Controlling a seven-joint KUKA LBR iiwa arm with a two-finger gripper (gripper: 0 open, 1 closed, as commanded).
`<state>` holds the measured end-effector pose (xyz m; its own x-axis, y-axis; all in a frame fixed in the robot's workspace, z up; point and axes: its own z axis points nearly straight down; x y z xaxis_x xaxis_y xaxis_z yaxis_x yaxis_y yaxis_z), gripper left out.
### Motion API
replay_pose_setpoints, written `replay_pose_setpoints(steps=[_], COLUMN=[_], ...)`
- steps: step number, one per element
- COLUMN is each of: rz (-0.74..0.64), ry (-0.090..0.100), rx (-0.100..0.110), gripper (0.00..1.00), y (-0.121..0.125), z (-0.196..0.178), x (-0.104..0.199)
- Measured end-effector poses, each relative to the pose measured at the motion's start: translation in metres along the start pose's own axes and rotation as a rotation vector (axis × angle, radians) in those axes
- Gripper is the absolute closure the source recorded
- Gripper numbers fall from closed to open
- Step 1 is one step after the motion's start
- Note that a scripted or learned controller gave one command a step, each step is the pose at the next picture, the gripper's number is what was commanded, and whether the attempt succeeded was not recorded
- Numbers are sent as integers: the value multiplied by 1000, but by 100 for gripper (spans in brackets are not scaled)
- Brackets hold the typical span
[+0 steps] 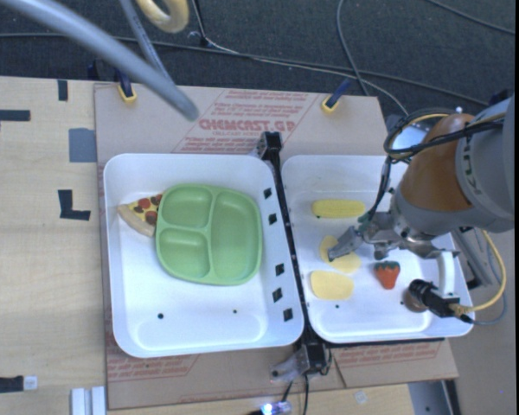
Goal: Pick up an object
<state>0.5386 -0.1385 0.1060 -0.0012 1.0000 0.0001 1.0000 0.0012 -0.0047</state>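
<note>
My gripper (349, 243) is low in the right bin (363, 169), its tip over a small yellow piece (331, 245) near the bin's middle. A long yellow piece (338, 207) lies just behind it. Another flat yellow piece (331, 285) lies in front of it. A red strawberry (387, 274) sits right of the gripper tip, under the wrist. The grey arm with its orange band (437, 175) reaches in from the right. Part of the small yellow piece is hidden by the gripper.
The left bin (199, 327) holds a green divided plate (209, 233) with a pizza slice (140, 213) at its left edge. A black divider (281, 232) runs between the bins. Cables trail over the dark floor behind the bench.
</note>
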Motion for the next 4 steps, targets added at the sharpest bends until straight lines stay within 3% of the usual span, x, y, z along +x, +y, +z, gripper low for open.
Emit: replay_pose_setpoints(steps=[1,3,4], rz=[-1,0,0], ry=[1,-1,-1], rx=[-2,-8,-7], gripper=[100,100,100], y=[1,-11,-10], z=[-12,-121,-154], x=[1,15,15])
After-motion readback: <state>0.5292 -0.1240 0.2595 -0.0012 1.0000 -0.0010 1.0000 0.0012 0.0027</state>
